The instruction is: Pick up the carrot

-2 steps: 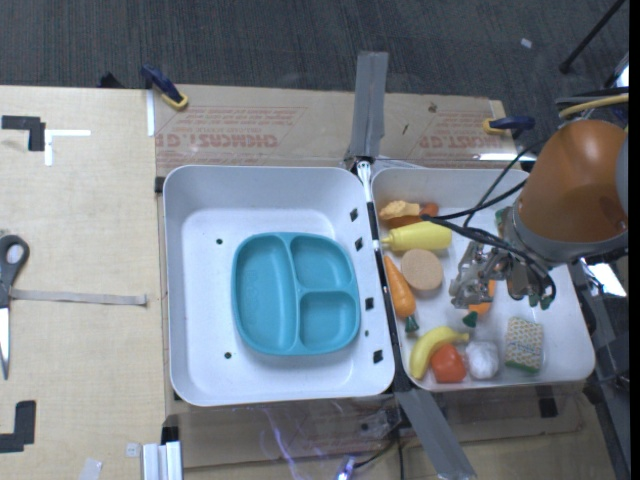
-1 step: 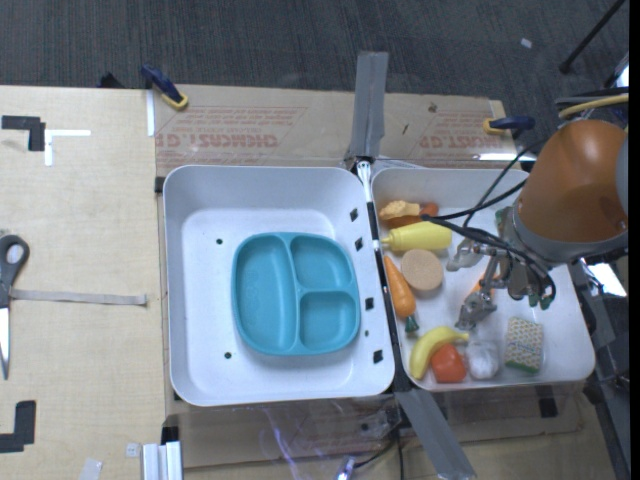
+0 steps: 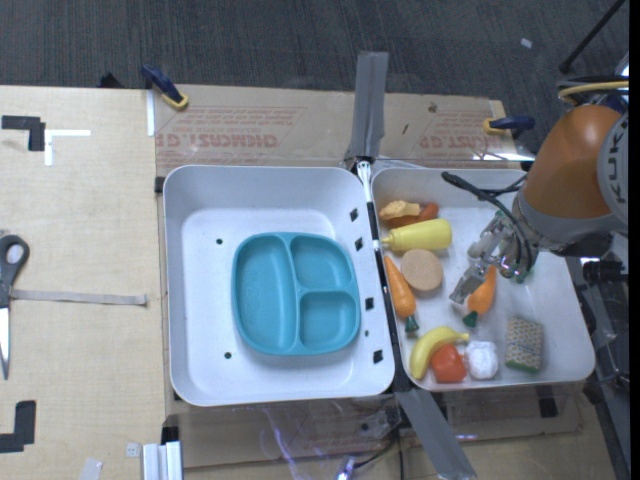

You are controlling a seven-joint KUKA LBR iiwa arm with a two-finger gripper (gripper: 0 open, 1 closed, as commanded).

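Two carrots lie in the right bin (image 3: 560, 268). A small orange carrot (image 3: 485, 294) with a green stub at its lower end hangs tilted at the tip of my gripper (image 3: 476, 290), in the middle of the bin. A grey finger (image 3: 463, 290) presses its left side, and its upper end is tucked under the gripper body. The gripper is shut on it. A longer carrot (image 3: 400, 288) lies along the bin's left wall, well left of the gripper.
Around the gripper are a yellow bottle-shaped toy (image 3: 420, 235), a tan disc (image 3: 422, 270), a banana (image 3: 435, 343), a red tomato (image 3: 449, 365), a white lump (image 3: 482, 360) and a speckled block (image 3: 524, 343). The left bin (image 3: 190, 268) holds a blue divided plate (image 3: 297, 293).
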